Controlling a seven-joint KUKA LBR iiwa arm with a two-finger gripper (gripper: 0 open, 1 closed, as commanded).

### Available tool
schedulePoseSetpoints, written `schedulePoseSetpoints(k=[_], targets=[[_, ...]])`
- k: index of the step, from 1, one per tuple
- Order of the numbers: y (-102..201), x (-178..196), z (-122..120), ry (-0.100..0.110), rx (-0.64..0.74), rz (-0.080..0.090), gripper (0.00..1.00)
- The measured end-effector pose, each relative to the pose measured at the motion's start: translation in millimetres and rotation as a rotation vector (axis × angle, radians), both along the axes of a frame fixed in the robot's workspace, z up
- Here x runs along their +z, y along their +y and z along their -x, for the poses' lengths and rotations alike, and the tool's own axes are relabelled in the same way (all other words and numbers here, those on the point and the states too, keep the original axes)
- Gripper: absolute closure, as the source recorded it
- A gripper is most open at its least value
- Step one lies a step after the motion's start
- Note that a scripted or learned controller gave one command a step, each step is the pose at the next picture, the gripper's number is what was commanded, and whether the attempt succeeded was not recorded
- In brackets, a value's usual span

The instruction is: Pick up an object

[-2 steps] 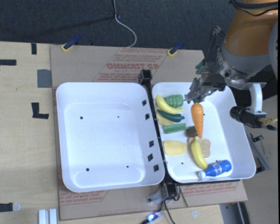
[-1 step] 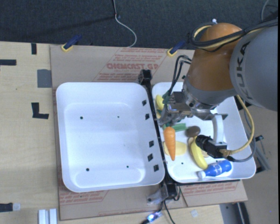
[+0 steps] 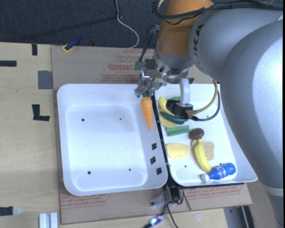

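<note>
Grey arm (image 3: 247, 70) looms closest; its gripper (image 3: 146, 90) pinches the carrot (image 3: 147, 112) by its top end, so the dangling carrot could slip free above the divider.

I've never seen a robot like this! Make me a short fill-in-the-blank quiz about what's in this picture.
1. The pincer sits right above the top of an orange ____.
2. The yellow banana lies in the ____ bin as the camera sees it.
3. The bottle near that bin's front edge is coloured ____.
4. Both bins rest on a sheet of brown ____.

Missing words: carrot; right; blue; cardboard
</note>
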State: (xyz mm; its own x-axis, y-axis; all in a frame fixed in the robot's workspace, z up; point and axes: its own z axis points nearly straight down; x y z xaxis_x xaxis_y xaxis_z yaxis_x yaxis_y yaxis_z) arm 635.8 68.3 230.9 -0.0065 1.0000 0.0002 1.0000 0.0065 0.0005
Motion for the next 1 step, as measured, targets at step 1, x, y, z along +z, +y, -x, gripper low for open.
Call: schedulePoseSetpoints(k=[1], targets=[[46.0,65.8,37.0,-0.001,0.001,-0.002,1.0]])
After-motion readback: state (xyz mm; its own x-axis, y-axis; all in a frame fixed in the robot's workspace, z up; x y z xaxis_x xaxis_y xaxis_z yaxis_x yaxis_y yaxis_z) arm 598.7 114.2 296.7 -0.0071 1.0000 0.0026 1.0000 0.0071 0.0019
